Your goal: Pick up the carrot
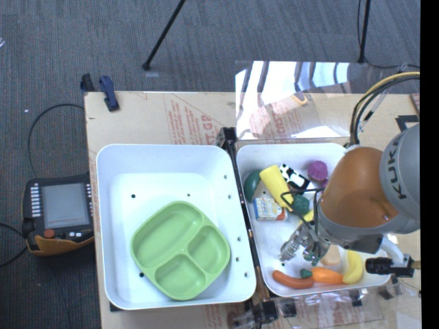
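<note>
The carrot, orange with a green top, lies at the front edge of the right bin. It sits between a red-orange sausage-like piece and a yellow banana. My gripper hangs low inside the right bin, just behind and slightly left of the carrot, over the bare white floor. The grey arm and its orange band cover the bin's right half.
Behind the gripper lie a yellow cylinder, a small carton, a dark green piece, a black-and-white toy and a purple item. The left bin holds a green divided plate.
</note>
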`<state>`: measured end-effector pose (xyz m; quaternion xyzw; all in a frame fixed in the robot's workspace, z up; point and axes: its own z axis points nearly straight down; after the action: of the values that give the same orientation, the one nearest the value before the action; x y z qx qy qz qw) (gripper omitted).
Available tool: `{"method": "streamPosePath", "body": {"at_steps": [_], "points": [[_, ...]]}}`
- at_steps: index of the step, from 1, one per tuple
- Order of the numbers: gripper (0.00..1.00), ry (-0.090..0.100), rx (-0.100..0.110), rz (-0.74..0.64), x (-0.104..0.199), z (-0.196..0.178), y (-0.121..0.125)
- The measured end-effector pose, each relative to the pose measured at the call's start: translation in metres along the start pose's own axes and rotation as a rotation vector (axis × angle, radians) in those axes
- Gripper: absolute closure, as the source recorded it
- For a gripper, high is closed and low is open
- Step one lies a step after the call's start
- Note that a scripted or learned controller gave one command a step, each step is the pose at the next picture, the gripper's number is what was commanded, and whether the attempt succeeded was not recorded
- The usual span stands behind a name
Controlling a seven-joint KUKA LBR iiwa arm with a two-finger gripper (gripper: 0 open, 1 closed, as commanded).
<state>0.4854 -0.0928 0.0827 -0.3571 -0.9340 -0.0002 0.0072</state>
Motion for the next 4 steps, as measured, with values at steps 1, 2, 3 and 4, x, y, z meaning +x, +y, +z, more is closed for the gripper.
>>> {"method": "streamPosePath", "body": {"at_steps": [1, 2, 3, 4], "points": [[1.00, 0.010, 0.003, 0.009, 0.001, -0.005, 0.000], [1.00, -0.008, -0.002, -0.213, -0.029, -0.048, -0.047], [0.00, -0.006, -0.003, -0.211, -0.029, -0.047, -0.047], [0.00, -0.007, -0.005, -0.151, -0.073, -0.001, -0.059]]}}
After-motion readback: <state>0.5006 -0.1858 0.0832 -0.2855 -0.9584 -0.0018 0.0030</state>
